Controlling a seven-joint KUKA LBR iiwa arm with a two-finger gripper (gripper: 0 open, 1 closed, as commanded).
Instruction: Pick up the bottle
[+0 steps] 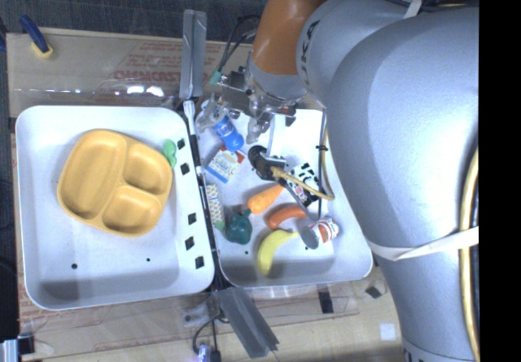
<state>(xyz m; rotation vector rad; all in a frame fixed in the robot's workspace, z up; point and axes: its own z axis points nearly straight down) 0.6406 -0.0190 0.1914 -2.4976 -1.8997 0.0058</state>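
Note:
The bottle [225, 132] is clear plastic with a blue label and lies tilted in the far left corner of the right bin [350, 259]. My gripper [247, 114] hangs under the orange-banded wrist, right over the bottle's upper end and very close to it. I cannot make out whether it is touching the bottle. The arm's grey body covers the right side of this bin.
Near the bottle lie a small carton [222, 165], a carrot [264, 199], a teal toy [238, 227], a banana [273, 247], a red sausage shape [286, 214] and a can [322, 232]. The left bin [49, 271] holds a yellow divided plate [114, 181] and a green piece [169, 150].

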